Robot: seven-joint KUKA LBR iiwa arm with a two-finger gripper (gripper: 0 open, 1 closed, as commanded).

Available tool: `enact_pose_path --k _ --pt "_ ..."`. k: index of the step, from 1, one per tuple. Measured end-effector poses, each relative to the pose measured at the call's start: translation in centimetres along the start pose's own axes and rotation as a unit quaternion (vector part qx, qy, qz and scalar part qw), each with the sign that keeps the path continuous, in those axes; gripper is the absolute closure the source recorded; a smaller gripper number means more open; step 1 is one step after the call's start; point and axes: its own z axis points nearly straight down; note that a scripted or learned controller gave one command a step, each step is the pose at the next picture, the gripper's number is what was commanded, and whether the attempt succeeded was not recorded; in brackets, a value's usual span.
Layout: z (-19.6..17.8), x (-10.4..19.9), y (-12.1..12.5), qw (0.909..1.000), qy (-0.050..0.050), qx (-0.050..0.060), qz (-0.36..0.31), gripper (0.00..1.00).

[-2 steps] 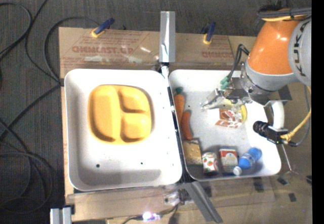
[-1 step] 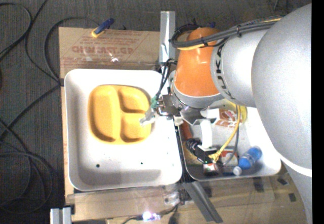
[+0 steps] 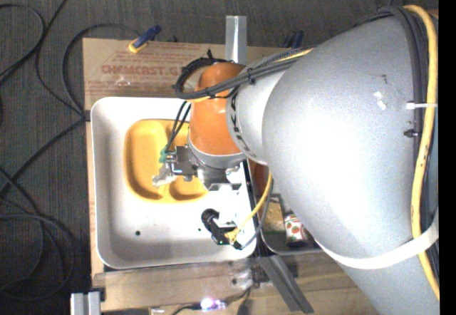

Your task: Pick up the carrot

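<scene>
**Reach under way, grasp not yet made**

Nearest the camera, the arm point(image 3: 342, 135) is a broad, smooth grey casing. It narrows to a glossy orange band point(image 3: 214, 117) with black and yellow cables looped beside it.

Below the band, the gripper point(image 3: 167, 167) hangs low in the left bin point(image 3: 114, 235), over a shallow yellow dish point(image 3: 142, 157). The dish is moulded plastic with rounded lobes and a soft sheen. Whether the claw is apart or together I cannot tell, because the wrist hardware crowds it. Nothing can be seen clamped in it.

An orange sliver point(image 3: 261, 179) shows just past the left bin's right wall, in the right bin point(image 3: 274, 244). It is probably the carrot, though the arm covers most of it. Beside it lies a small red-and-white patterned item point(image 3: 292, 228).

I judge this to be the approach step, and the gripper seems to be over the wrong bin. The next move calls for lifting clear of the dish, crossing the wall between the bins, and coming down along the carrot's length. The carrot is likely tapered and slick.

Both bins are matte white with rounded corners. They rest on printed brown cardboard point(image 3: 128, 68), and beyond that is dark carpet point(image 3: 57, 14).
</scene>
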Motion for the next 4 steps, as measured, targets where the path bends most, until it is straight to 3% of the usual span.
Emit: enact_pose_path --k 1,2,3,4 --pt "1.0 -3.5 -2.9 0.9994 0.012 -0.032 -0.005 0.0" --pt "0.1 -2.8 -3.1 0.9994 0.016 -0.03 -0.009 1.0" --pt "-6.7 -8.6 -4.6 0.9812 -0.001 0.001 -0.193 1.0" --pt "-6.8 -22.1 -4.0 0.9636 -0.002 0.001 -0.267 1.0"
